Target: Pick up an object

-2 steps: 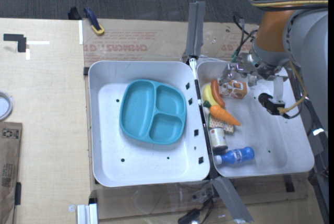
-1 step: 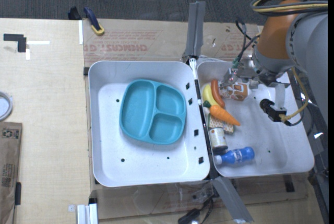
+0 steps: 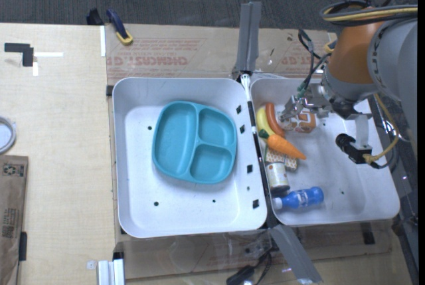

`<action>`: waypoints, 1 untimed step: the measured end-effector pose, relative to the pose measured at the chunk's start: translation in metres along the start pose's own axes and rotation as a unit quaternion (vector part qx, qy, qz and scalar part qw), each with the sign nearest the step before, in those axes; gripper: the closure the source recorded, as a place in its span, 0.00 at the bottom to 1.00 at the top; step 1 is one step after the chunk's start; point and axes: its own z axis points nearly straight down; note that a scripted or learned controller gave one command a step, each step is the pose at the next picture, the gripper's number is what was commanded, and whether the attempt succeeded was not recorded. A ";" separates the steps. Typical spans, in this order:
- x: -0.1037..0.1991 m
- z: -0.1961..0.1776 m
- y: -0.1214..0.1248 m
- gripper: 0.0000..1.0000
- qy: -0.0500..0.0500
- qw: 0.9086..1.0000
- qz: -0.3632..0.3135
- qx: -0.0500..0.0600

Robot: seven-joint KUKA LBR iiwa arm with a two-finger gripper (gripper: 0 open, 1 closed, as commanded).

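Note:
The right bin point(image 3: 352, 200) holds several items along its left side: a red sausage point(image 3: 273, 114) beside a yellow banana point(image 3: 263, 122), an orange carrot point(image 3: 287, 146), a small tin point(image 3: 276, 175), a blue bottle point(image 3: 299, 198) lying on its side, and a small orange and white object point(image 3: 305, 122). My gripper point(image 3: 292, 112) hangs low in the upper part of this bin, right by the orange and white object and the sausage. Its fingers look apart and I see nothing held between them.
The left bin point(image 3: 133, 204) carries a teal divided plate point(image 3: 195, 141). A grey post point(image 3: 249, 38) rises behind the wall between the two bins. A black cable loop point(image 3: 355, 147) hangs from the arm over the right bin. Cardboard lies behind the bins.

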 end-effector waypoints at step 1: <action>0.002 0.001 -0.026 0.00 0.000 1.000 -0.020 0.002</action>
